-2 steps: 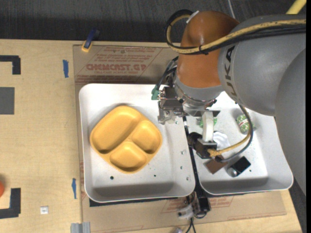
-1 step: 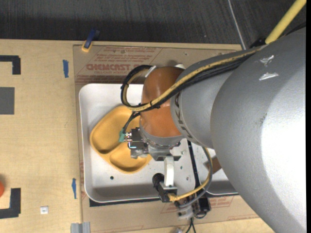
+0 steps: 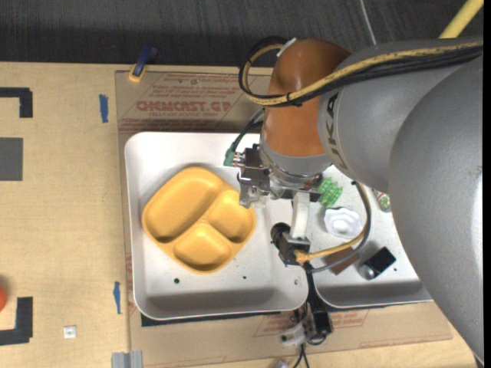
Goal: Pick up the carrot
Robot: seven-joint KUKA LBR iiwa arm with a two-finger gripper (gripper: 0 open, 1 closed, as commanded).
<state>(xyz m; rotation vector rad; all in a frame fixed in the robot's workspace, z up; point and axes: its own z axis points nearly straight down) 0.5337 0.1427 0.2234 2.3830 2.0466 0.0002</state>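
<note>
Gripper [image 3: 257, 194] beside yellow tray [image 3: 198, 218]

Carrot [image 3: 331, 192]: green frilly tuft, seemingly its leaves, shows in right bin [image 3: 383, 294] just beside wrist [image 3: 295, 159]; body hidden, pose untellable

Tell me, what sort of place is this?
Probably a robotics lab or test bench. A big grey arm with cables reaches over shallow white bins on cardboard, tape marks dot the bench, and a yellow plastic tray lies in one bin.
</note>
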